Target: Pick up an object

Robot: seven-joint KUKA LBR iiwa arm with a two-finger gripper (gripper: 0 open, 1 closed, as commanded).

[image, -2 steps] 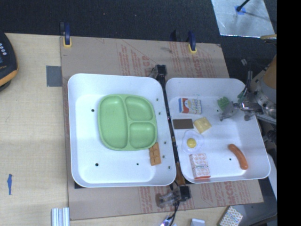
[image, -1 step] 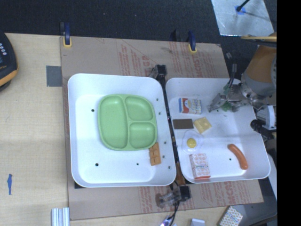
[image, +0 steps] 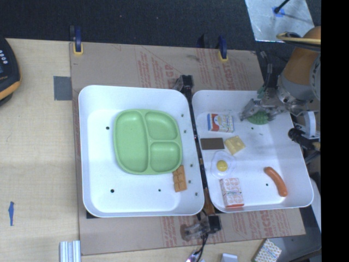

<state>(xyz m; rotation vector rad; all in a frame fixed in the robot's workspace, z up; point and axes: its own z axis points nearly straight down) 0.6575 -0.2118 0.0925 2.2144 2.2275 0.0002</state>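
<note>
Your end effector sits right on the green object, fingers spread around it; whether it grips, you cannot tell.

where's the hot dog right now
The hot dog lies in the right bin, near its front right corner, to the right of the small carton and apart from it.

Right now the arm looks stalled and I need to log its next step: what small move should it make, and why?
Probably a short descent. The gripper hangs over the round green object at the far side of the right white bin, and that object lies apart from the yellow wedge, so the approach looks unobstructed.
</note>
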